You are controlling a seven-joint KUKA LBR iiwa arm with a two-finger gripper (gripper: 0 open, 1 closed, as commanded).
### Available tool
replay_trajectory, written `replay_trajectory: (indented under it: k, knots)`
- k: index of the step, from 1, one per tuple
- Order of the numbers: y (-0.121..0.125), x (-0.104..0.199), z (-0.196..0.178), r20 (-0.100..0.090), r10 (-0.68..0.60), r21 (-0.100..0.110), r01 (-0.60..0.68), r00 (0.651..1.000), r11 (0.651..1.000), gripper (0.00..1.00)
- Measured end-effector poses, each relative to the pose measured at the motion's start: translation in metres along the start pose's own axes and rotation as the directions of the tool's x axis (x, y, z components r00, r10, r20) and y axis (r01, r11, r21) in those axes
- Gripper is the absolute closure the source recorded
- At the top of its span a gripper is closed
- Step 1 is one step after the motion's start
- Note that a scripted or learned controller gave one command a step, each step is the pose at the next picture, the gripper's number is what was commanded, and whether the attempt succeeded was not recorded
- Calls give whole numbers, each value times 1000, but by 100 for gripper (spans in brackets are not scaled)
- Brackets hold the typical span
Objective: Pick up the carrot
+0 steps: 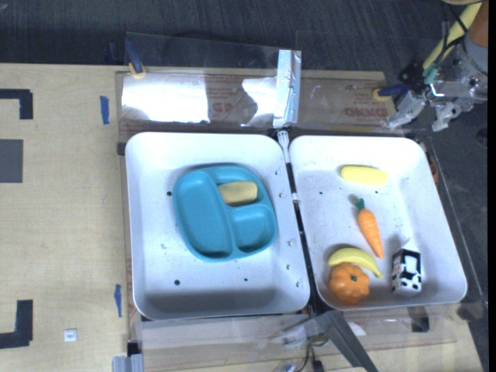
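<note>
From my seat the biggest things are the two white bins. The left bin (pixel 147 208) sits far from the gripper (pixel 422 108), down and to the left of it; the right bin (pixel 434 208) lies just below it and slightly to its left. The gripper itself hangs outside that bin's upper right corner, over the bench edge, and I cannot tell from this angle whether it is parted or closed; nothing shows in it.

Next in size, the blue divided plate (pixel 205 223) rests in the left bin with a yellow block (pixel 239 193) in it, both well away from the gripper.

In the right bin, nearest the gripper, is a pale yellow oval piece (pixel 364 175). Below that, further down and a little left of the gripper, lies the carrot (pixel 370 229), flat on the bin floor, green stem toward the gripper, tip pointing away. Beyond its tip sit a banana (pixel 355 259), an orange pumpkin-like piece (pixel 349 284), and a small black-and-white carton (pixel 406 272).

I judge the carrot a light, rigid plastic toy, smooth and tapered, so likely to slip. I would take it across the thick upper half near the stem, with the banana close to the tip.
</note>
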State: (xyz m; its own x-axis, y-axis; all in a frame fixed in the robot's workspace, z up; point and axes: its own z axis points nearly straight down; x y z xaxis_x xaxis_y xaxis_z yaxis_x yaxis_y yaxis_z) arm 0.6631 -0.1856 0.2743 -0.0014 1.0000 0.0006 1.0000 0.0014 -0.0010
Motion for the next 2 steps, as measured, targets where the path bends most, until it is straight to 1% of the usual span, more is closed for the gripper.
replay_trajectory:
  k: [1, 2]
  knots:
    - [-77, 20, 135, 0, 247, 7, -247, 969, 969, 0]
    - [-120, 76, 188, -1, 338, -5, -338, 941, 941, 0]
